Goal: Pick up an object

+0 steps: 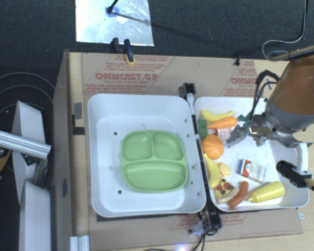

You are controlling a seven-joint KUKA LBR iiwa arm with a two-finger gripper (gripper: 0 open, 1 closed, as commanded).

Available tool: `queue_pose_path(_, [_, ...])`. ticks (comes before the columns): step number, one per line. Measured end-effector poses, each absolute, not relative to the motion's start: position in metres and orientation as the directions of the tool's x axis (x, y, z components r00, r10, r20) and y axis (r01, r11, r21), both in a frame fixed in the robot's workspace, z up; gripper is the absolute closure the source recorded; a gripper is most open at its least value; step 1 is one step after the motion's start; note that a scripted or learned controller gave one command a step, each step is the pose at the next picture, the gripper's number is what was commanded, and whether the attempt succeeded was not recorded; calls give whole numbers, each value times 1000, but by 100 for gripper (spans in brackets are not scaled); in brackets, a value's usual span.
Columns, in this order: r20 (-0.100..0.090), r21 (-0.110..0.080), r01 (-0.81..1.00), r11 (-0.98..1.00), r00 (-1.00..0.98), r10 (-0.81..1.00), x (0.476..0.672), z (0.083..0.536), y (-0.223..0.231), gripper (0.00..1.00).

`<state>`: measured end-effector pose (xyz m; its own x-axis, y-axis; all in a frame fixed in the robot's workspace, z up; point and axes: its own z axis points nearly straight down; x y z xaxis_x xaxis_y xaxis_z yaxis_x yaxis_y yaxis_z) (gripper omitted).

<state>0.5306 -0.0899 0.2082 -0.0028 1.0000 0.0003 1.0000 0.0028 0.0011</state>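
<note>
Camera view: hand (236, 135), fingers apart and holding nothing, hovers just right of the orange (213, 146)

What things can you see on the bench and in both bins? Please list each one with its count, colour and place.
Shallow white plastic bin: 2, white, side by side on the bench; the other one is on the right.
Green divided plastic plate: 1, light green, middle of the left bin.
Toy carrot: 1, orange, top of the right bin.
Toy banana: 1, yellow, just above the carrot.
Round orange toy fruit: 1, orange, left side of the right bin.
Toy pizza slice: 1, yellow and red, bottom left.
Toy sausage: 1, red-brown, beside the pizza slice.
Yellow squeeze bottle: 1, bottom of the right bin.
Small red and white carton: 1, centre of the right bin.
Gripper: 1, grey, over the right bin.
</note>
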Motion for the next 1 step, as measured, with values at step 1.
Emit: queue_pose_path(1, [-7,24,1000,-1,1,1000,571,118,-92,0])
